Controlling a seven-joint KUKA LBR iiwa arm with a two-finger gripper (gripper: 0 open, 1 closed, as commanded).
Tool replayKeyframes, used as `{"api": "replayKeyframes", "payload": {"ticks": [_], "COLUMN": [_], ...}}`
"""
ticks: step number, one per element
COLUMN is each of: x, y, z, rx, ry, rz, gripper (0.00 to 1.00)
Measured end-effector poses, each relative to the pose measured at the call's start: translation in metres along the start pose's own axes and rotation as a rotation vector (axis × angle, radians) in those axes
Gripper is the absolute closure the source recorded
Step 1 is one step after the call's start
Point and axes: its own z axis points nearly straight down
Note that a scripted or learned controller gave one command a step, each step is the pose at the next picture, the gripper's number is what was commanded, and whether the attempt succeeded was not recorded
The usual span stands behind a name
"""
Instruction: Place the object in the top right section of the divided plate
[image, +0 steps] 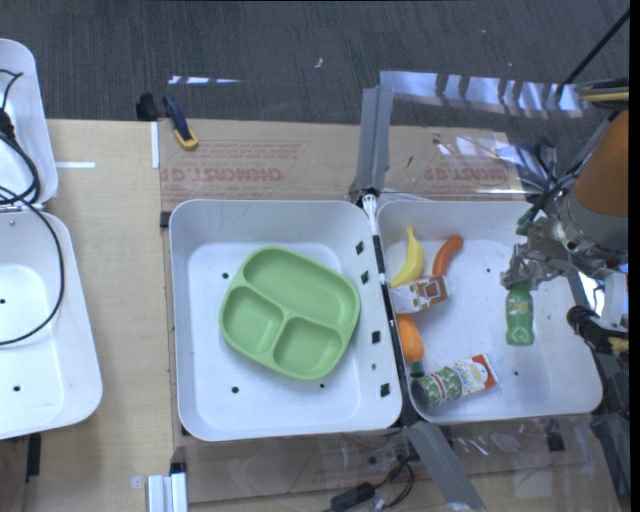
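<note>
The green divided plate (288, 284) lies in the left bin (196, 392), turned at a slant, with one large section and two small ones, all bare. My gripper (522, 280) is over the right side of the right bin (566, 384), and its fingers are closed on the top of a small green bottle (519, 320). The bottle hangs straight down from them, just above the bin floor.
In the right bin a banana (408, 258), a carrot (446, 254), a small carton (426, 294), an orange (409, 338) and a labelled green bottle (455, 381) lie close to the divider between the bins. A white sink-like tray (40, 330) stands at the far left.
</note>
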Motion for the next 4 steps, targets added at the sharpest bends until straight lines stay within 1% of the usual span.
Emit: {"api": "replayKeyframes", "payload": {"ticks": [1,2,3,4], "x": [0.104,0.158,0.196,0.206], "y": [0.040,0.036,-0.008,-0.054], "z": [-0.026,-0.001,-0.021,-0.034], "rx": [-0.001,0.001,0.000,-0.001], "ry": [0.001,0.000,0.000,0.000], "rz": [-0.027,-0.104,-0.179,-0.471], "gripper": [1.00,1.00,1.00,1.00]}}
